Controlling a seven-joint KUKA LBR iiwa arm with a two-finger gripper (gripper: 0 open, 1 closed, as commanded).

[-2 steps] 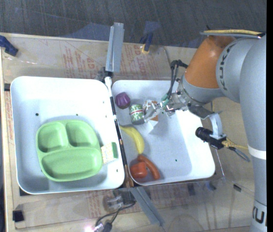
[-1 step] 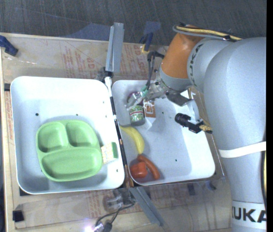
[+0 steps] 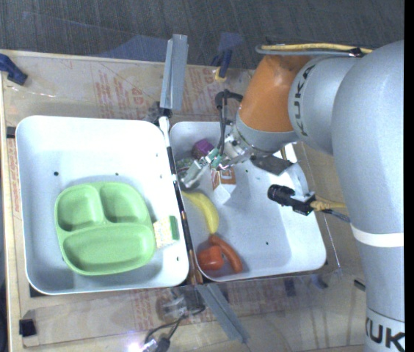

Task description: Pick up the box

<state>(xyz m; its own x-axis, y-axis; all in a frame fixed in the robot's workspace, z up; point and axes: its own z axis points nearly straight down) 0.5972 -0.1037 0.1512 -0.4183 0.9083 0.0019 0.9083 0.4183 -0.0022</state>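
A small white box with brown print [image 3: 224, 185] lies in the right bin [image 3: 295, 251], near the bin's back left part. My gripper [image 3: 194, 171] hangs low over that bin's left side, just left of the box and close to the divider between the bins. The orange wrist band [image 3: 269, 101] sits above and to its right. Whether the gripper touches the box cannot be made out.
A yellow banana [image 3: 205, 210], a red and orange toy [image 3: 218, 256] and a purple item [image 3: 203, 147] share the right bin. The left bin [image 3: 34, 196] holds a green divided plate [image 3: 104, 227] and a small pale box [image 3: 164, 231]. A black cable plug [image 3: 289, 197] hangs over the right bin.
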